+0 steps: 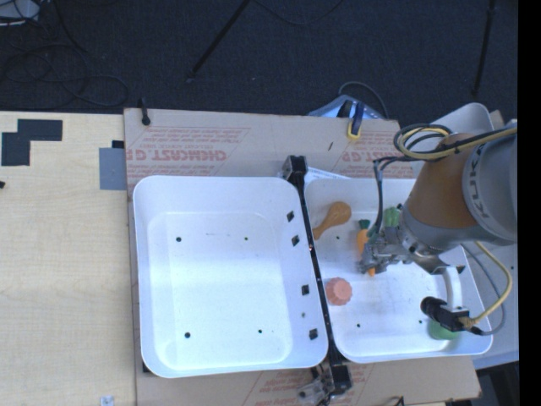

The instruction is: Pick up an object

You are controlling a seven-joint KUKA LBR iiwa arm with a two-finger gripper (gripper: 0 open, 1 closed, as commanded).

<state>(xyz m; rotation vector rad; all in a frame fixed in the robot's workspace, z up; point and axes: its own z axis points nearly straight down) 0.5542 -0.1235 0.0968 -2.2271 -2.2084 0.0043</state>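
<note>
— What takes up most of the frame?

— The pale wooden worktop [59,252], filling the left side. On it lies a cardboard sheet [211,146] with red print, and on that sit the two white bins, touching along a black-clipped seam at the centre.

— And the bins themselves?

— The left bin [220,286] is at centre-left and the right bin [393,311] at centre-right. The things to pick are all in the right bin.

— Where's the arm?

— The arm [461,193] comes in from the right edge, its orange band over the right bin's upper right corner. The gripper [373,260] hangs low over the middle of that bin (spread or pressed together, I cannot tell from here). I see nothing between its tips.

— Go on, the objects.

— A tan wooden piece [332,218] lies slantwise in the bin's upper left. A pink round piece [339,291] sits near the seam, below and left of the gripper and apart from it. A green piece [392,218] shows just above the gripper. A small orange piece [362,240] is just beside the gripper, at its upper left. Another green bit [439,331] lies in the lower right corner.
</note>
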